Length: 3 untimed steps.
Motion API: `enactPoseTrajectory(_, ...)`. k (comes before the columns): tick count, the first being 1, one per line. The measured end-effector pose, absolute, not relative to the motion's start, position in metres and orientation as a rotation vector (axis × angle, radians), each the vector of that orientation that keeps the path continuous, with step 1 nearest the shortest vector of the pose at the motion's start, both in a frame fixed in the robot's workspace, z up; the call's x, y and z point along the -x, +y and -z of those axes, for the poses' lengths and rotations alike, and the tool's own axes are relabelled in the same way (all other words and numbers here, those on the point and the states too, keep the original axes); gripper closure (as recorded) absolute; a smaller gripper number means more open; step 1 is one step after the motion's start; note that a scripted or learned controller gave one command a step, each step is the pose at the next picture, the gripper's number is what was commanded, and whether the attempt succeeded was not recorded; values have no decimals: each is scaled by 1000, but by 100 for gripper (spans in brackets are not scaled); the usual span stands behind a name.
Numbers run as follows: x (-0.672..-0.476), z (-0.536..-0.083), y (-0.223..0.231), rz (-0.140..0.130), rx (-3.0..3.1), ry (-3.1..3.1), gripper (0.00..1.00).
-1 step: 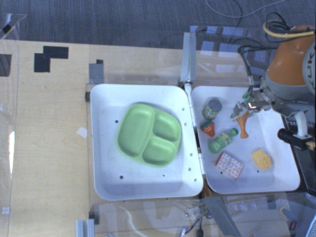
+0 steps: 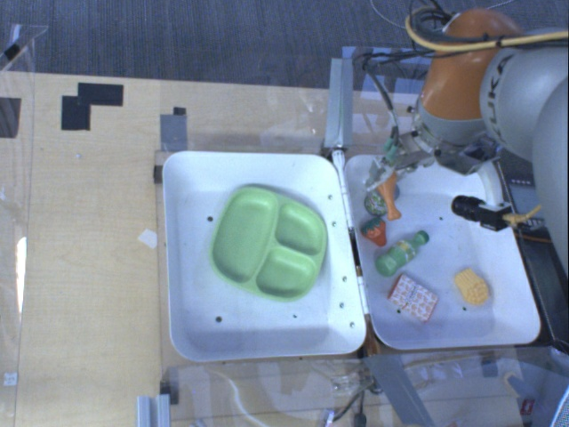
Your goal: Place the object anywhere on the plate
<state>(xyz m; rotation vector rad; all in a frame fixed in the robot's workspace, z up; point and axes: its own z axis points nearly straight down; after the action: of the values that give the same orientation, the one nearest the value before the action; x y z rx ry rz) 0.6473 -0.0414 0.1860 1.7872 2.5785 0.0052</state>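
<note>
Plate in white bin on wooden bench

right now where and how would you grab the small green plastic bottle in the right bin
Probably around the mid-body of the small green plastic bottle, coming straight down from above. It lies on its side, slanted across the right white bin, cap end up-right, so fingers should close across its narrow width. Bare floor flanks its long sides.
</note>
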Motion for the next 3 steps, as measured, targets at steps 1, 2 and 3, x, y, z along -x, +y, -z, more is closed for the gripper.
enactPoseTrajectory(1, -591, -186, 6, -5, -1336, 2838, 100)
enactPoseTrajectory(2, -591, -186, 6, -5, -1337, 2838, 0)
enactPoseTrajectory(3, -562, -193, 55, -4, -1690, 2645, 0)
